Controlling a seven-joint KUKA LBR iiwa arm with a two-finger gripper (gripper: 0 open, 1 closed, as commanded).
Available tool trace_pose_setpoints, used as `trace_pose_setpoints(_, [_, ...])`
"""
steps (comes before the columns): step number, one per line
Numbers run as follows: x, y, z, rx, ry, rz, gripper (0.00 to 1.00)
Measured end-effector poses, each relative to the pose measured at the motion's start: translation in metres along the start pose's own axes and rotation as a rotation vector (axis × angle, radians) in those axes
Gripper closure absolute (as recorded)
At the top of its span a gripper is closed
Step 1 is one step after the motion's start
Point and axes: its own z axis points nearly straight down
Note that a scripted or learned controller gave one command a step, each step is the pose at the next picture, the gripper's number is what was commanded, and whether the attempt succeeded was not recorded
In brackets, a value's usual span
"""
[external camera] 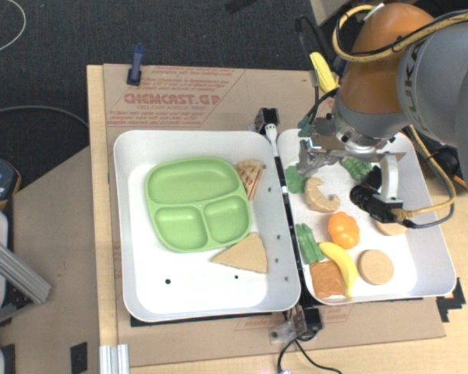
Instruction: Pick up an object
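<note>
My gripper (318, 159) hangs low over the far left part of the right bin (433, 275), under the grey wrist with the orange band. Just below it lies a tan bitten cookie piece (322, 196), and a green toy piece (296, 180) sits at its left by the bin wall. Another green piece (359, 167) shows to its right, partly under the wrist. Nearer the front lie an orange (342, 228), a yellow banana (341, 259), a round tan biscuit (376, 266), an orange block (327, 280) and a green pod (306, 242).
The left bin (132, 271) holds a green divided plate (196, 203), a tan wedge (243, 254) in front of it and a striped waffle piece (250, 175) at its far right. A tan piece (391, 227) lies by the right bin's right side.
</note>
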Motion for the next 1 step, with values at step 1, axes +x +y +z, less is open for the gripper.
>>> trace_pose_setpoints(1, [-0.0878,0.0150,-0.0919,-0.016,-0.004,0.006,1.00])
